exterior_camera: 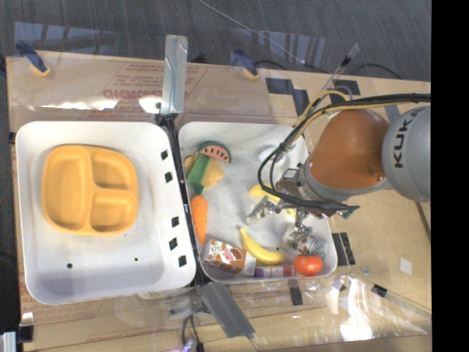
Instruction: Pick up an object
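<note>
- the arm (352, 152) reaches in from the right over the right bin (242, 141), its orange band above the wrist covering that bin's right part.
- the claw (282, 222) hangs low inside the right bin, its metal fingers (260, 211) spread apart with nothing between them, so it is released.
- a banana (260, 249) lies on the bin floor just below and left of the claw, apart from the fingers.
- a red tomato (309, 265) sits in the bin's lower right corner, just below the claw.
- a small printed box (223, 255) lies at the lower left of that bin, beside the banana's left end.
- a carrot (199, 217) lies along the bin's left wall, with a green and yellow piece (204, 171) above it and a watermelon slice (214, 152) near the top.
- a yellow piece (258, 191) shows partly under the wrist; what it is cannot be told.
- the left bin (44, 270) holds an orange divided plate (89, 189), well apart from the claw.
- both bins rest on the desk (88, 86).
</note>
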